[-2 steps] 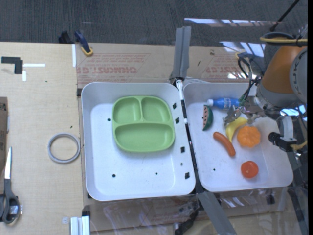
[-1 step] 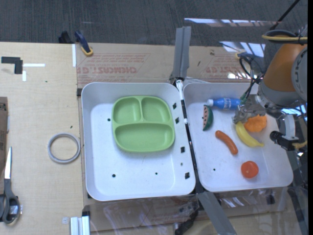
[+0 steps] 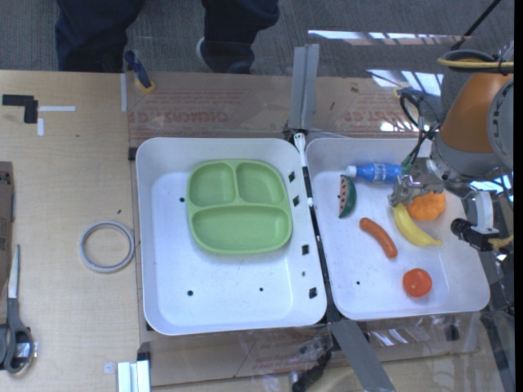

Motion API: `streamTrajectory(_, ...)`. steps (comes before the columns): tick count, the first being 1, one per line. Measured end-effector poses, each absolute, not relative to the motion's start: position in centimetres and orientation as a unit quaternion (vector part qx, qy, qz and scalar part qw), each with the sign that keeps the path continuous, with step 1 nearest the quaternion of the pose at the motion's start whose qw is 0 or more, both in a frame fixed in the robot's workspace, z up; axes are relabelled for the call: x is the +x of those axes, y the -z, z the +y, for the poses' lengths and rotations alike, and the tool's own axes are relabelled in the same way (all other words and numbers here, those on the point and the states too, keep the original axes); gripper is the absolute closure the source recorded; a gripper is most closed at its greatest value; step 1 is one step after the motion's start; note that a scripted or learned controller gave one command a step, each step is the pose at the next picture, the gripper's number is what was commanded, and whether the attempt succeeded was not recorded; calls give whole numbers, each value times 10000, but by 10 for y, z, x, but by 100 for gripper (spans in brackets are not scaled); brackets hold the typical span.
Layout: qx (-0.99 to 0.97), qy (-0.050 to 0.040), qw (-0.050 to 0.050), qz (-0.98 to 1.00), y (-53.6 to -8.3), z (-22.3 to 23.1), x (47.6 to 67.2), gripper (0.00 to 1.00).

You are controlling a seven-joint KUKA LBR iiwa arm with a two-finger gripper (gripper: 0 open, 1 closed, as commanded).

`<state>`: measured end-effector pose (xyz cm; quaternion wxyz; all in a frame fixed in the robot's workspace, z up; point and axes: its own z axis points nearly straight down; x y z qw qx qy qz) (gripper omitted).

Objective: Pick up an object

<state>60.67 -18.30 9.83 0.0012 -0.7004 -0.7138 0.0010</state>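
The right bin (image 3: 359,296) holds several toy foods. A watermelon slice (image 3: 347,196) lies at its left, with a blue bottle (image 3: 377,171) behind it. Toward the front are a red-brown sausage (image 3: 379,238) and a red tomato (image 3: 417,282). A yellow banana (image 3: 415,228) rests beside an orange fruit (image 3: 428,207). My gripper (image 3: 411,189) is low at the back right of this bin, right above the banana's upper end and the orange fruit's left edge. The arm's orange band (image 3: 474,113) rises behind it.
The left bin (image 3: 163,292) carries a green divided plate (image 3: 239,206). On the bench to the left lie a tape ring (image 3: 107,246) and scissors (image 3: 13,337). A person's legs (image 3: 163,11) stand beyond the bench's far edge. Cables hang near the arm.
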Motion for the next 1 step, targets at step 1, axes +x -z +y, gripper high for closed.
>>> streamTrajectory(1, -8760, -19, 20, -4824, -90, -139, 547, 0)
